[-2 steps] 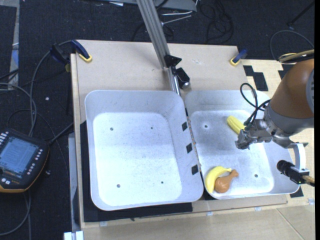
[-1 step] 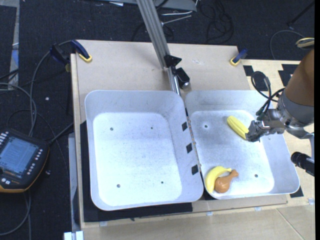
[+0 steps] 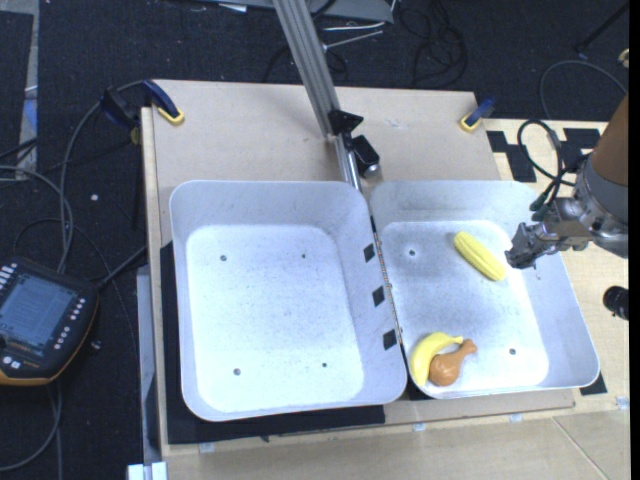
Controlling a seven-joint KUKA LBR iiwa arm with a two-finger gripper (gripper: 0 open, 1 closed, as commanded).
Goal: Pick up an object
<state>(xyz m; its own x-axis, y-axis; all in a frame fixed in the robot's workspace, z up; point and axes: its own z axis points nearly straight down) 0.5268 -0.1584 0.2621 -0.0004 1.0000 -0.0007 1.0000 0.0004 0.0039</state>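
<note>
Here, going left to right, the left bin lies bare; the right bin holds a banana, a drumstick toy and a corn cob. The tool hovers just beside the cob, state I cannot tell. A descent off-centre could nudge the cob aside.

Single fixed cam, high above bench, tilted down from near edge. Far enough to take in both bins, bench corners, floor cables beyond. Arm enters frame right.
</note>
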